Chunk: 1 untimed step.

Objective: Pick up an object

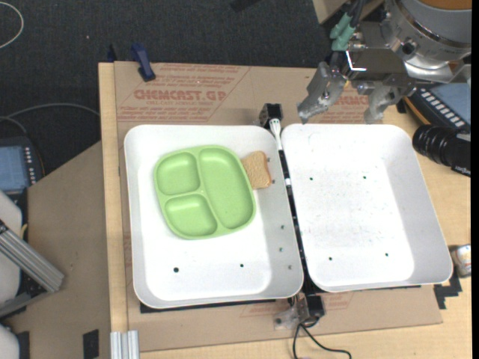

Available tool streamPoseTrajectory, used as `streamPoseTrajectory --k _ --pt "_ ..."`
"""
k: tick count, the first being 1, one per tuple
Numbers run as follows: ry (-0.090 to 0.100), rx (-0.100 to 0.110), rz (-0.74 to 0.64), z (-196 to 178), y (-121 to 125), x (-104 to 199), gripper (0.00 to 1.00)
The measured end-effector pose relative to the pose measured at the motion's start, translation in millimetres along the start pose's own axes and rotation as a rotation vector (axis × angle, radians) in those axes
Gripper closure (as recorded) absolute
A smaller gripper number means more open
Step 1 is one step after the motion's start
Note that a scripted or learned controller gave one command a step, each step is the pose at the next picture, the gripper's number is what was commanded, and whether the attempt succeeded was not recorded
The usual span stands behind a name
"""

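Landmark: left shallow white plastic bin [150, 268].
Tray: light green three-compartment plastic plate [203, 191], flat on the bin floor, toward its far half.
Cracker: small tan rectangular biscuit-like piece [258, 170], touching the tray's right rim.
Handling, tray: probably light, stiff, smooth; take hold at a raised rim or divider.
Handling, cracker: likely light and brittle; grip its side edges gently.
Hand: two-finger metal hand [349, 105], beyond the bin's far right corner, fingers spread, carrying nothing.

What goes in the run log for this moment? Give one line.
gripper: open, above far edge of right bin, holding nothing | green tray and cracker: left bin | pick: not started
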<state>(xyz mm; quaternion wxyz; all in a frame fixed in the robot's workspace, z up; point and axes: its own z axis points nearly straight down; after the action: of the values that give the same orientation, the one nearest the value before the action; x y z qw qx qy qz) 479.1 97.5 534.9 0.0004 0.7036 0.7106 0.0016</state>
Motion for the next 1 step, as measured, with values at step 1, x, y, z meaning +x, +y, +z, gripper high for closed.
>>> streamPoseTrajectory --k 1 --pt "-0.001 -0.005 0.008 -11.4 1.0 -4.5 1.00"
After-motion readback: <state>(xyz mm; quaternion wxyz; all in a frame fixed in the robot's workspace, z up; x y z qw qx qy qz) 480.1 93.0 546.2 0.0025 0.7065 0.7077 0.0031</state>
